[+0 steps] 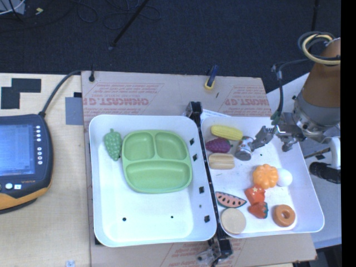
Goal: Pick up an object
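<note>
Over the right bin (311,204), the arm (322,88) comes in from three o'clock and its gripper (245,149) hangs low near the bin's upper left, tip pointing toward nine o'clock. Whether the jaws are apart or together, I cannot tell; the metal tip is a blur from here, and nothing is seen between them.

Just around that tip lie three pieces: a corn cob (226,132) at eleven o'clock of it, a purple vegetable (218,145) at nine o'clock, and a tan bread roll (221,161) at eight o'clock, right beside the tip. Down toward five o'clock sits an orange pumpkin (265,175) with a white egg (284,177) touching its right side. Below them, a red pepper (256,201), a watermelon slice (230,199), a round cracker (233,221) and a glazed doughnut (284,215) along the six o'clock edge.

Across the divider, the left bin (144,227) carries a green compartment tray (156,160) with a bunch of green grapes (113,144) just beside it at nine o'clock. Far out at nine o'clock of the bench rests a teach pendant (22,160).
</note>
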